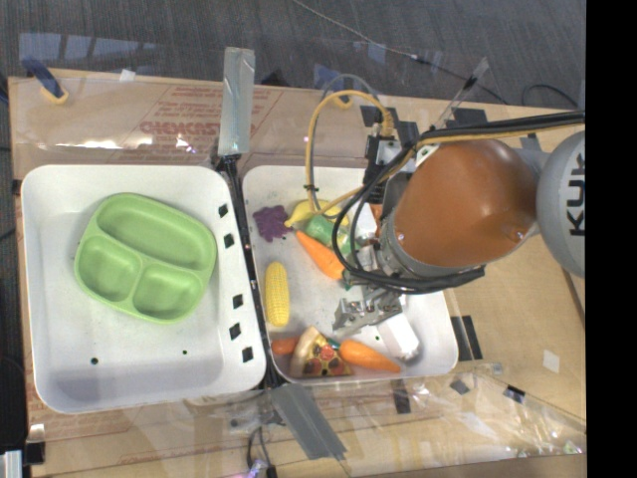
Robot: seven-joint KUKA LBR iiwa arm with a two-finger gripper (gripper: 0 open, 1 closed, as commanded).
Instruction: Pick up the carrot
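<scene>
Right bin cluttered; gripper, finger state unclear, hung just above-left of carrot, lying left-right.

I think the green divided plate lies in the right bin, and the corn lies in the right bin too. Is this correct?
Not quite. The camera view shows the green divided plate in the left bin, not the right one. The corn does lie in the right bin.
</scene>
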